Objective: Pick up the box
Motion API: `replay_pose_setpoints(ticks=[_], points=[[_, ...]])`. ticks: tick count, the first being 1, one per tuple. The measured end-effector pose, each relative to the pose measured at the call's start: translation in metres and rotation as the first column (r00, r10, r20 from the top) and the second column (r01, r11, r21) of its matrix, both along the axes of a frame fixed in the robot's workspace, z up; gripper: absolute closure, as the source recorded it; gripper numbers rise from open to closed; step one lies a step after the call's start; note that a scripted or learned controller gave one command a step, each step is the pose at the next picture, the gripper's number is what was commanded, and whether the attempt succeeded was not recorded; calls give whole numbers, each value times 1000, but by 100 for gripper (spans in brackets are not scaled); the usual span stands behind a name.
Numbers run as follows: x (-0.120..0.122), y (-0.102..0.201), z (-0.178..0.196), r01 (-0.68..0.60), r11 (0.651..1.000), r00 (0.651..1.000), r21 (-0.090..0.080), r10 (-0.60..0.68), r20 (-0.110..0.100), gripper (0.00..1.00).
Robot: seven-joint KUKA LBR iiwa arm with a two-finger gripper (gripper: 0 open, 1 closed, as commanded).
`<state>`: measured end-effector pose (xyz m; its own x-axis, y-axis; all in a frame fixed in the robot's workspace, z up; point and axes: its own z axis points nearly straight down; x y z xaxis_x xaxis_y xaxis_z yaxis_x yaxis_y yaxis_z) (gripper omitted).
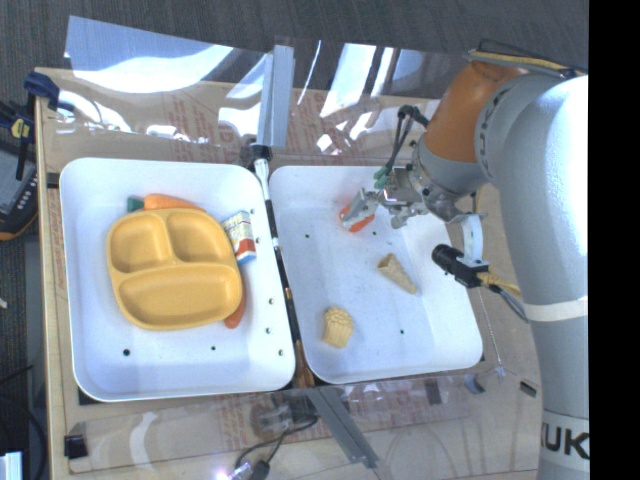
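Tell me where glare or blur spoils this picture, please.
In the camera view, bright glare lies on the clear panel behind the two bins; the yellow tray and the small box beside it look evenly lit and fairly sharp; the tool over the right bin is slightly soft.

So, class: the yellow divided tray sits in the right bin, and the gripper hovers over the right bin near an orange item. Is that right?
Not quite. The camera view shows the yellow divided tray in the left bin, not the right one. The rest stands: the gripper is over the right bin, close to a small orange item.
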<state>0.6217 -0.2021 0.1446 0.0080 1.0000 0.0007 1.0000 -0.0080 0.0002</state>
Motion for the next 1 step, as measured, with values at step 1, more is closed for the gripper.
replay_pose_setpoints(ticks=[1], points=[[12,-2,27,-172,985,985,-1,172,0,0]])
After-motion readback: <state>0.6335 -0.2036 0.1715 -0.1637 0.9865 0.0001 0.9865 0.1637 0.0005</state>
